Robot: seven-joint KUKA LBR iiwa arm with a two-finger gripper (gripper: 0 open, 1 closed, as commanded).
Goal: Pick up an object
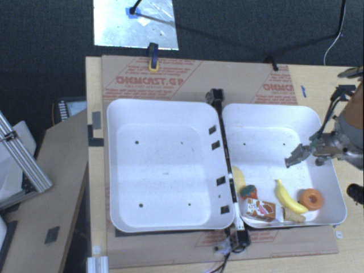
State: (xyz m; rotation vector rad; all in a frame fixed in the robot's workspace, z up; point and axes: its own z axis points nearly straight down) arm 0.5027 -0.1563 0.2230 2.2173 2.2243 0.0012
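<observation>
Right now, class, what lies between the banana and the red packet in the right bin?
Bare white bin floor separates banana and packet, per the camera view.

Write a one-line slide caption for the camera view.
Gripper poised over the right bin, above a banana, orange ring and snack packet clustered at its near edge.

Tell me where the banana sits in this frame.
The banana lies in the right bin, near its front edge, between the small red-and-white packet on its left and the orange ring on its right, below the gripper.
</observation>
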